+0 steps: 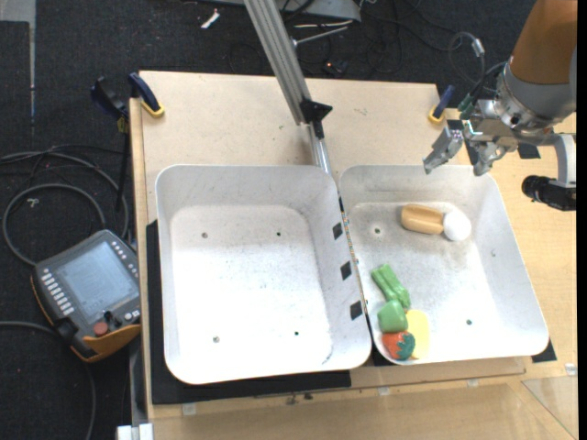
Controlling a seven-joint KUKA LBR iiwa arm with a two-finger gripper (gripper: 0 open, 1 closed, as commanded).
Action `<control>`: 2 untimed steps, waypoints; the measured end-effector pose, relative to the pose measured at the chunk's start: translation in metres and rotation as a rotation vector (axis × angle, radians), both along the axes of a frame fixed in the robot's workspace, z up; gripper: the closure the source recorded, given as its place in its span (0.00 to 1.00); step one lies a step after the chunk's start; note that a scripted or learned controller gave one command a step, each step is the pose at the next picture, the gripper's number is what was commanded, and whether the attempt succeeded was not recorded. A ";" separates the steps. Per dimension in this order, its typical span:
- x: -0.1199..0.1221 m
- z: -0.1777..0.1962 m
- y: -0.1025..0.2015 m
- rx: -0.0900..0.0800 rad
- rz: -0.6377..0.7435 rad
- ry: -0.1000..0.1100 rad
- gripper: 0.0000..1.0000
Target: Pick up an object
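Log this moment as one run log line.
gripper: open, above right bin far edge | holding: nothing | right bin: tan-white piece, green toys

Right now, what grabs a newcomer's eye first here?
The grey arm's gripper, fingers spread, hovers above the back edge of the right white bin. Inside lie a tan-and-white oblong object near the back and a cluster of green, yellow and red plastic toys at the front left corner.

A robotics lab: a grey handheld teach pendant [87, 287] lies on dark carpet far left of the claw [461, 149], with loose black cables [37, 200] beside the pale wooden tabletop [238, 122].
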State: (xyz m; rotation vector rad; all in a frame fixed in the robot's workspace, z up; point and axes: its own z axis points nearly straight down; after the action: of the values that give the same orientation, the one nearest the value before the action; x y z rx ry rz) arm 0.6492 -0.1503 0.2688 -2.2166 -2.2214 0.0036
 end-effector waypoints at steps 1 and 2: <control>0.001 0.003 0.000 -0.002 0.001 -0.004 0.00; 0.001 -0.043 0.007 -0.001 0.001 0.000 0.00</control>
State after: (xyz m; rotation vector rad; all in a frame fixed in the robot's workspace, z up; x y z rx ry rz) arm 0.6505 -0.1430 0.2258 -2.2159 -2.2226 0.0046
